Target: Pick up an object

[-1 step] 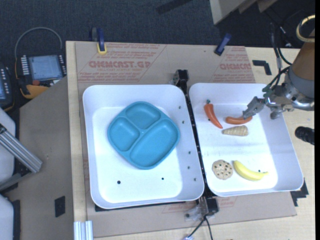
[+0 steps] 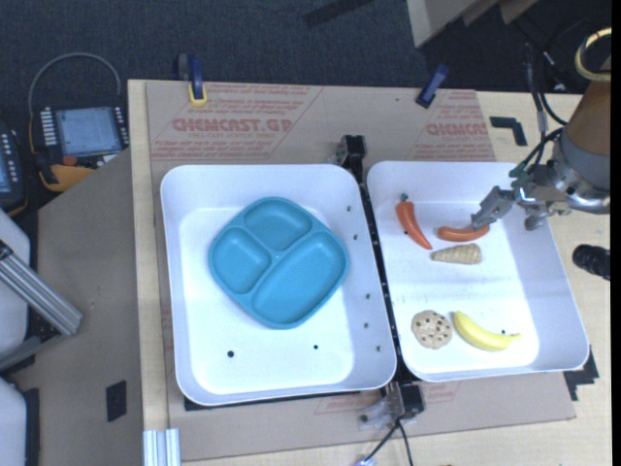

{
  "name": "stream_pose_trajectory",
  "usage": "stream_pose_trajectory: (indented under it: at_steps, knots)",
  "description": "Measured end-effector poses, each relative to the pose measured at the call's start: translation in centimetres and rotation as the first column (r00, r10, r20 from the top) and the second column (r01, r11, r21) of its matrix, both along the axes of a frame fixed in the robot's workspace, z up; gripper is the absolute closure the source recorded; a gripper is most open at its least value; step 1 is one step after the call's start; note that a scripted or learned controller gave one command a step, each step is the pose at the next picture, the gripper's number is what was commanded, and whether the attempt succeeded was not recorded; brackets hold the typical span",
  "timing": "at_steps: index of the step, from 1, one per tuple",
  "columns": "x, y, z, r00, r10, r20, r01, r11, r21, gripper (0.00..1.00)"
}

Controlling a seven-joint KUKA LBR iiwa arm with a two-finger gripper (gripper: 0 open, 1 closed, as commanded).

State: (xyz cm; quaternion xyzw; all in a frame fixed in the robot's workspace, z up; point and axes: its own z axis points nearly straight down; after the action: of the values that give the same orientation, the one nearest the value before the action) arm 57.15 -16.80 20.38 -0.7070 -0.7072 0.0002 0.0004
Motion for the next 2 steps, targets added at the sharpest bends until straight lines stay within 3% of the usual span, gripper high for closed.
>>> stream_pose_trajectory:
  at_steps: [2]
  knots:
    - [0.3,1.0,-10.3,1.0,0.001,-0.006,-0.001,1.0,0.002,0.0]
